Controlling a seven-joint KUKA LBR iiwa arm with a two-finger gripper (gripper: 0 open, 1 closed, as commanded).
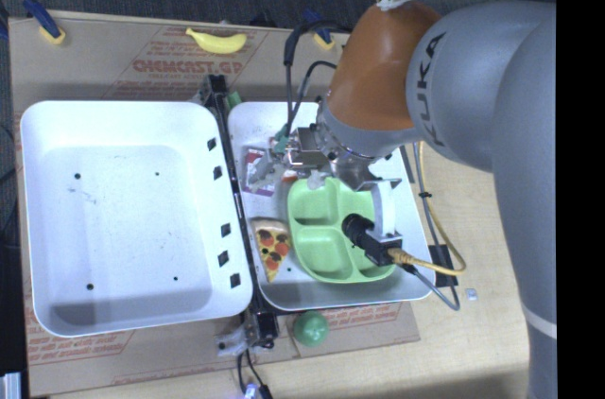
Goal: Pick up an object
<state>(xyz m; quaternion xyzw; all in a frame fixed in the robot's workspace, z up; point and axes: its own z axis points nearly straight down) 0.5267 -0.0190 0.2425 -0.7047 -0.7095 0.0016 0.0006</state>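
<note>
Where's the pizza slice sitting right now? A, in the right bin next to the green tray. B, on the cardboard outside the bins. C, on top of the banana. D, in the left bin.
A: the pizza slice lies in the right bin, at its left wall, beside the green tray.

The left bin (118, 208) lies open to reach from every side. The right bin (317, 293) is crowded: the arm (416, 76) covers it from 12 to 3 o'clock, a green tray (326, 246) fills its centre, and a pizza slice (271, 251) sits at 8 o'clock.
</note>
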